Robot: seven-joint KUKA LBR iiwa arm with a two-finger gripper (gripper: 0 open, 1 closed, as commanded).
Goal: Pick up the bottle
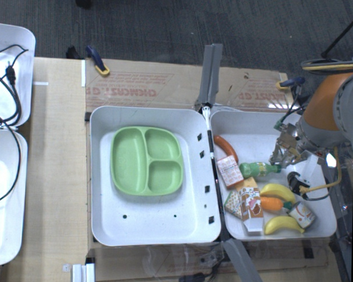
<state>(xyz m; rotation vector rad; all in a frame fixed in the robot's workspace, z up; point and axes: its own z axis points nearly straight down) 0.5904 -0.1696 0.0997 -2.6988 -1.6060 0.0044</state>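
Two white bins (pixel 100 181) are sitting on a wooden bench (pixel 54 162) over dark carpet (pixel 169 21). At three o'clock, the gripper (pixel 281 159) is touching the green bottle's (pixel 257 168) cap; its opening cannot be told.

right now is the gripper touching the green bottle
Cannot tell. In the camera view the gripper sits right over the cap end of the green bottle in the right bin, but the slant hides any contact or gap.

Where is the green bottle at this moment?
The green bottle lies on its side in the right bin, between the red-and-white packet and the tool, just above a banana.
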